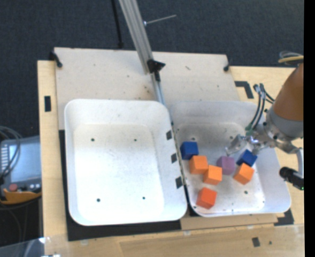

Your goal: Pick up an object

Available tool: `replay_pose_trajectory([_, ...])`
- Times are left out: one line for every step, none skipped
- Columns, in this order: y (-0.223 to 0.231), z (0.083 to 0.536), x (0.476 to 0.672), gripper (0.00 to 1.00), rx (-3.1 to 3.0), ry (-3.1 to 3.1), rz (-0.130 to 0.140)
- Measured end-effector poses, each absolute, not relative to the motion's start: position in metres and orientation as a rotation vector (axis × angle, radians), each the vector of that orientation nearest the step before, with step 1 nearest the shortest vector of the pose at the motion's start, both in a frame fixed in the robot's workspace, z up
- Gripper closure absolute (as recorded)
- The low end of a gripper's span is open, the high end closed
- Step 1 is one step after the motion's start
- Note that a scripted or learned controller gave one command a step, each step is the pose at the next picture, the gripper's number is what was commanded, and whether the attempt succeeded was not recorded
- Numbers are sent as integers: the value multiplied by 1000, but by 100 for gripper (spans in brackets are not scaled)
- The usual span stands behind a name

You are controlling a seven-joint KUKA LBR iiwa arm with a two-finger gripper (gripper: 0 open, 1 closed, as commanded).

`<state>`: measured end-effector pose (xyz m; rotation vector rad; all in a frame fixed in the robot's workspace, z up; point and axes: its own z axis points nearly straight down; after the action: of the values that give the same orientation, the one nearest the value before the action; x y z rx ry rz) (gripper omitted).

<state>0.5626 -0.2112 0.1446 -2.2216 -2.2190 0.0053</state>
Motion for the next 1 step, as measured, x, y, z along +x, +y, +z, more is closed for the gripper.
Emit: replay_pose_trajectory([-212,122,565,0,-2225,-2225,-4])
